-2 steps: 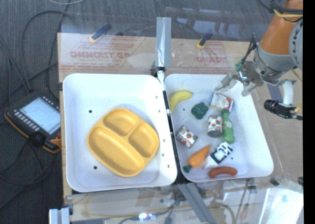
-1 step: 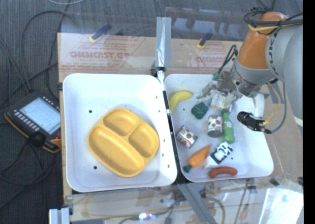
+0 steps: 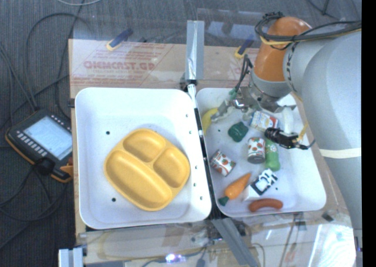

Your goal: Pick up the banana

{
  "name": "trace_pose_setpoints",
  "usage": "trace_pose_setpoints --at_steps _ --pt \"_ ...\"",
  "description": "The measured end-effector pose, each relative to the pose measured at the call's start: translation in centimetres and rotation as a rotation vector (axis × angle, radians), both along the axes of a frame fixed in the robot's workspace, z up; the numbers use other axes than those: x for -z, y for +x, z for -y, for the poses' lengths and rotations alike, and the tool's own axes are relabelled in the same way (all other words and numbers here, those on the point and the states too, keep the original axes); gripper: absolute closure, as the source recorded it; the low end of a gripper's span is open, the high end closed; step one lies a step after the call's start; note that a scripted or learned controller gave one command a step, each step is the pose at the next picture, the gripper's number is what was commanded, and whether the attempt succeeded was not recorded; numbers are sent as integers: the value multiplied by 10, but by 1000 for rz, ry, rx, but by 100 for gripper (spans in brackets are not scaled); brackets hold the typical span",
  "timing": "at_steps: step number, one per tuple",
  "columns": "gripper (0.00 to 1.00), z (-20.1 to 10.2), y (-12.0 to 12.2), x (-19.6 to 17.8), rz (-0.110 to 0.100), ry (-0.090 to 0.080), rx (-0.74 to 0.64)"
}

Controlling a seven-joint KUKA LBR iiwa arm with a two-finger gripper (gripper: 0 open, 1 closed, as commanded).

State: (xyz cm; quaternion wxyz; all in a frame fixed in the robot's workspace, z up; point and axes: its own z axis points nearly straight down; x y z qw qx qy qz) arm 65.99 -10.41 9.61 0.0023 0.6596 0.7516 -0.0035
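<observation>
the left bin (image 3: pixel 88 160) holds a yellow tray (image 3: pixel 147 168). the banana (image 3: pixel 207 120) lies in the right bin (image 3: pixel 311 192) at about ten o'clock, against the shared wall. the tool (image 3: pixel 226 109) hovers just to its right, nothing visibly gripped; how far it is open i cannot tell. to grip well, it should drop squarely across the banana, clear of the wall and the green item (image 3: pixel 238 131) at four o'clock.

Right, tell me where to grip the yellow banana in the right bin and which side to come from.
Grip the yellow banana across its narrow middle, coming down from above. It lies flat, curved along the left wall of the right white bin, so a sideways approach looks blocked; the fingers should straddle its width. The gripper hangs just to its right, beside a green cup-like object.
</observation>
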Motion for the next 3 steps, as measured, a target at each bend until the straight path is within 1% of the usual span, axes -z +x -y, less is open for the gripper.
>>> trace_pose_setpoints --at_steps 1,2,3 --pt "0 -28 -11 -87 0 5 311" --pt "0 10 11 -12 26 7 85" --pt "0 0 11 7 8 3 23"
